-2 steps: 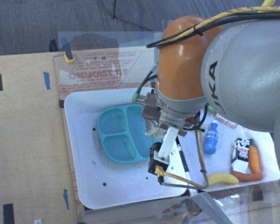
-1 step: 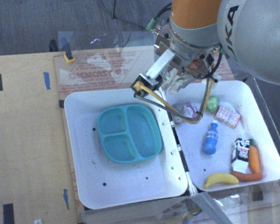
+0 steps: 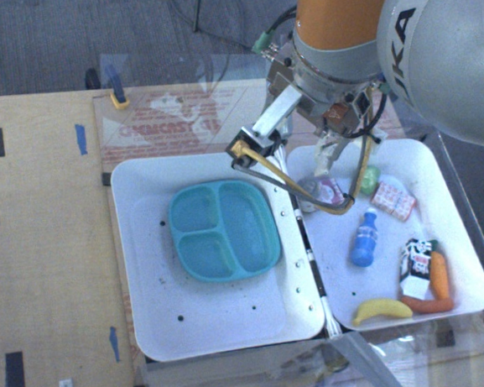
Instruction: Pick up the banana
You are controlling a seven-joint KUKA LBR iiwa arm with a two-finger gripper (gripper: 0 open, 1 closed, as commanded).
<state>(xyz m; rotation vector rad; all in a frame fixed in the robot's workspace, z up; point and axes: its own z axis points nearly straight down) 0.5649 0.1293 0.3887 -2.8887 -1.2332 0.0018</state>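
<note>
We see the banana (image 3: 383, 309) lying along the near edge of the right bin (image 3: 458, 203), beside a carrot (image 3: 439, 276) at the near right corner. The gripper (image 3: 327, 160) hangs over the bin's far left corner; we cannot tell its state.

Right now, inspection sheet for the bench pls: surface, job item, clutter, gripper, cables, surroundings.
Surface: two white bins, left bin and right bin, side by side on the bench.
Job item: banana lies at the right bin's near edge, untouched.
Clutter: blue plate in left bin; blue bottle, carrot, milk carton, pink packet in right bin.
Gripper: gripper over the right bin's far left corner, far from the banana.
Cables: yellow cable loops below the wrist.
Surroundings: blue tape on the bench.
</note>
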